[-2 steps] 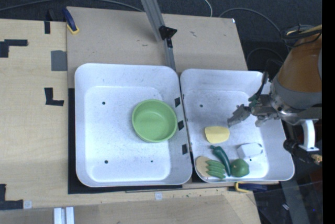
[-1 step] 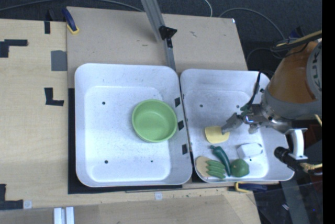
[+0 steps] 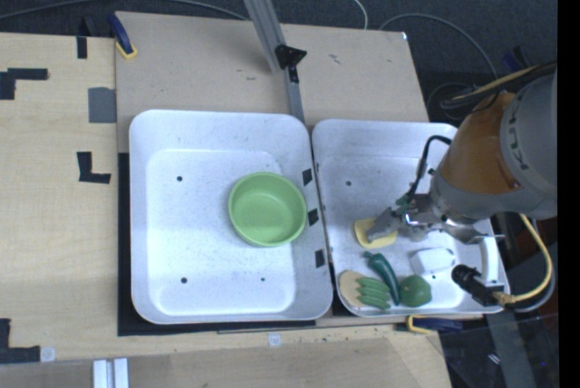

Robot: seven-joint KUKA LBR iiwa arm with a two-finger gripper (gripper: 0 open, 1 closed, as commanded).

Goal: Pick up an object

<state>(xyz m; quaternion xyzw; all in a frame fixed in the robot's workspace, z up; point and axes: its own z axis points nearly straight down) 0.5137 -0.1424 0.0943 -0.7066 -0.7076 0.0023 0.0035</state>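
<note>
The claw (image 3: 396, 219) partly covers a yellow object (image 3: 375, 235), its fingertips too small to read.

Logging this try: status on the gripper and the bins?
Gripper low in right bin, at yellow object; hold unconfirmed. Green bowl alone in left bin. Green items crowd the near corner.

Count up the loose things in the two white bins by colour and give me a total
Green: 3, namely the bowl in the left bin, plus the dark green tool and the round green piece in the right bin
Yellow: 1, the yellow piece at the gripper
White: 1, the white piece
Tan with green: 1, the brush-like thing
Total: 6
</note>
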